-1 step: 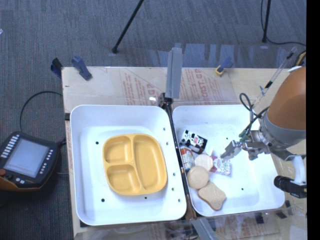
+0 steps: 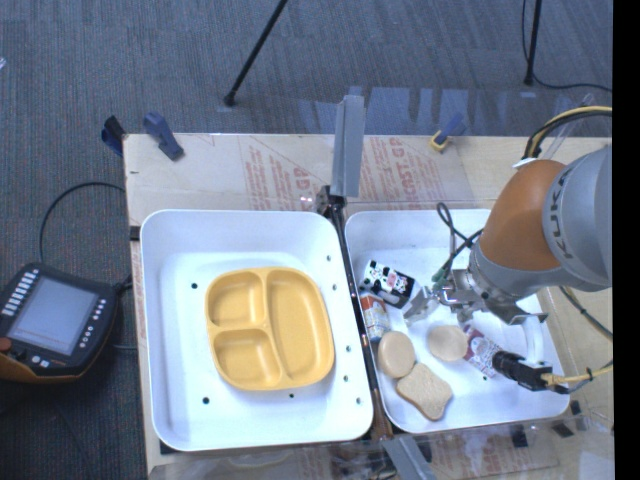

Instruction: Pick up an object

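Gripper (image 2: 452,296) hangs low over the right white bin (image 2: 420,230); whether it is released or clenched, I cannot tell. Just below it lies a pale round cookie-like disc (image 2: 447,343), the nearest pick. A second tan round disc (image 2: 396,353) and a tan bread-slice shape (image 2: 425,390) lie further down-left, the slice's long axis running diagonally away.

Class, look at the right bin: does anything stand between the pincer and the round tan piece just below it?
Nothing visible does. The pincer sits directly above the round tan piece in the right bin; the other tan pieces lie off to the left.
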Controlling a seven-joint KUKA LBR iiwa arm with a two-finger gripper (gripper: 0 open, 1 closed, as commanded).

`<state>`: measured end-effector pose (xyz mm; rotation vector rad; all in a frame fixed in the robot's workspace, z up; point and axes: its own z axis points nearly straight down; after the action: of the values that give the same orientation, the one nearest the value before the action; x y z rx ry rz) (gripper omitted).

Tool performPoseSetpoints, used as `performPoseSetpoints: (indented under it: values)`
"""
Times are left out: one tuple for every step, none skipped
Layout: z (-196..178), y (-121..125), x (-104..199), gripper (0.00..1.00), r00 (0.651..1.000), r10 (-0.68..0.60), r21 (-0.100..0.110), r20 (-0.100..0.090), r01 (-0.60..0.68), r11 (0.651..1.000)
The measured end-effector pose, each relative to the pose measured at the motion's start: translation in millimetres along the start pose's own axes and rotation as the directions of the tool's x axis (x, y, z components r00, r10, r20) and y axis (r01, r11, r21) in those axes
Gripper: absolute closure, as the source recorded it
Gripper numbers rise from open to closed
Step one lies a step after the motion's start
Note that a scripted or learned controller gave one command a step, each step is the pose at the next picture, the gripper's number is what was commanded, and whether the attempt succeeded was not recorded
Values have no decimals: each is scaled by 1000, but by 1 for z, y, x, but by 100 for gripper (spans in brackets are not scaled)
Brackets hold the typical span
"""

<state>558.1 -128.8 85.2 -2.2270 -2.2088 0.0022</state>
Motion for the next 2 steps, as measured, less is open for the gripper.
performPoseSetpoints:
  values:
    - [-1,35,48,0,971,-238,-2,3,238,971]
    - [-1,70,40,0,990,-142,-1,1,142,990]
